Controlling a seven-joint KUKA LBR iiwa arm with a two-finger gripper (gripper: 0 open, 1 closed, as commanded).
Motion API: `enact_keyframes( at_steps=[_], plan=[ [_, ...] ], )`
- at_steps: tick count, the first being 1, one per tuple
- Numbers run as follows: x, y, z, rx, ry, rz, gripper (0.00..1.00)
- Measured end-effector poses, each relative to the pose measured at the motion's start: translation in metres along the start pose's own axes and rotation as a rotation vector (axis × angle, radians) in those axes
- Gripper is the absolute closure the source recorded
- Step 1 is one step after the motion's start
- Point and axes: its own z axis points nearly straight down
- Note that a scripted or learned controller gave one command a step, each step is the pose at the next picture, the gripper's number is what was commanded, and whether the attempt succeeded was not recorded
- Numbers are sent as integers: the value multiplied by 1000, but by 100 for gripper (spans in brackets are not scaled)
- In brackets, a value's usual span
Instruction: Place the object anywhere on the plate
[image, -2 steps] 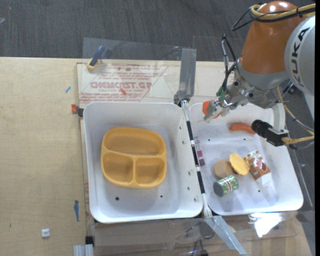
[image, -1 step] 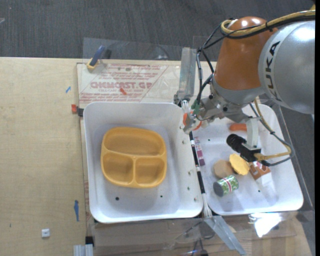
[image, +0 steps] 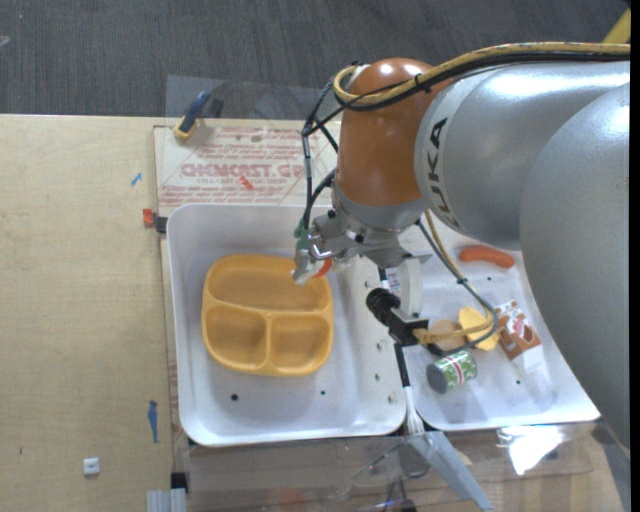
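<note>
A yellow plate (image: 265, 328) with three compartments lies in the left white bin (image: 190, 300). My gripper (image: 304, 268) hangs over the plate's far right rim, above the large back compartment, and the orange wrist band sits right above it. I cannot make out any object at the gripper's tip. In the right bin (image: 560, 395) lie an orange sausage-shaped piece (image: 487, 257), a green can (image: 453, 370) on its side, a yellow piece (image: 472, 325) and a brown and white packet (image: 517, 332).
The big grey arm covers the upper right of the view and part of the right bin. A printed cardboard sheet (image: 240, 170) lies behind the left bin. Bare wooden bench (image: 70, 300) stretches to the left.
</note>
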Motion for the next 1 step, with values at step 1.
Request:
enact_keyframes(
  at_steps=[1],
  plan=[
    [0,0,0,-1,0,1,0]
  ],
)
